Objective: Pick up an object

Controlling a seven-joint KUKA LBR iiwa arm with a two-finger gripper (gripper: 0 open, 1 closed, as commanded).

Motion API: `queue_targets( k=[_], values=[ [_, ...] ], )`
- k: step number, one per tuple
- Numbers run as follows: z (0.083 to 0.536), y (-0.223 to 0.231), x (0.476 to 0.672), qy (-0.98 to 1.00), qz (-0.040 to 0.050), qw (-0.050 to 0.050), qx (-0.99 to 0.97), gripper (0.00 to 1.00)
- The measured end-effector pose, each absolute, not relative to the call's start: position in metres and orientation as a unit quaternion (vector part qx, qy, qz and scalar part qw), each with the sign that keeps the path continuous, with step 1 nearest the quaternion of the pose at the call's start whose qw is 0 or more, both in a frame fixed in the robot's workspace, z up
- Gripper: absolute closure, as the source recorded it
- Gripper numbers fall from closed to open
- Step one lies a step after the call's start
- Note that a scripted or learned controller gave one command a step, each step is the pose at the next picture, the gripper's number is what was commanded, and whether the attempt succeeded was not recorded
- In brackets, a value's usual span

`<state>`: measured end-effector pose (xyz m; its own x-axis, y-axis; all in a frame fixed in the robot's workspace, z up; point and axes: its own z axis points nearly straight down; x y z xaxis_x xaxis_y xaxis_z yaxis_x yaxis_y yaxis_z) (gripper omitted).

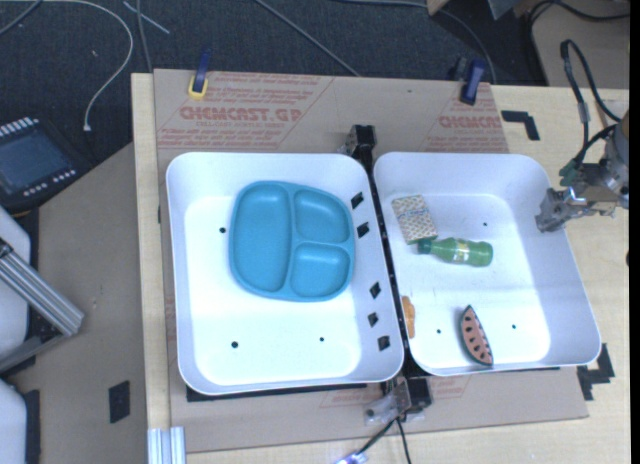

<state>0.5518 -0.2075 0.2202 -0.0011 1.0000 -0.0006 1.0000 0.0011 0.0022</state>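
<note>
The right bin (520, 177) holds a green bottle (458, 250) lying on its side near the middle. Just above the bottle lies a small speckled packet (412, 218). A watermelon-slice toy (476, 336) rests near the bin's front edge, and a small orange piece (408, 315) lies against the left wall. My gripper (562, 208) hovers at the bin's right rim, apart from all of these, with nothing visibly in it.
The left bin (200, 292) holds a blue divided plate (292, 242). A row of black clips (372, 292) runs along the seam between the bins. Cables (585, 82) hang at the far right beside the arm. A cardboard sheet (260, 102) lies under both bins.
</note>
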Motion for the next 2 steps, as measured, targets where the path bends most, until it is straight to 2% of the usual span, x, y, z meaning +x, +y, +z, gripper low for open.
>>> queue_targets(
  k=[1,2],
  values=[
    [0.211,-0.153,0.549,0.709,0.0003,-0.002,0.705,1.00],
    [0.222,-0.103,0.549,0.709,0.0010,-0.001,0.705,1.00]
  ],
)
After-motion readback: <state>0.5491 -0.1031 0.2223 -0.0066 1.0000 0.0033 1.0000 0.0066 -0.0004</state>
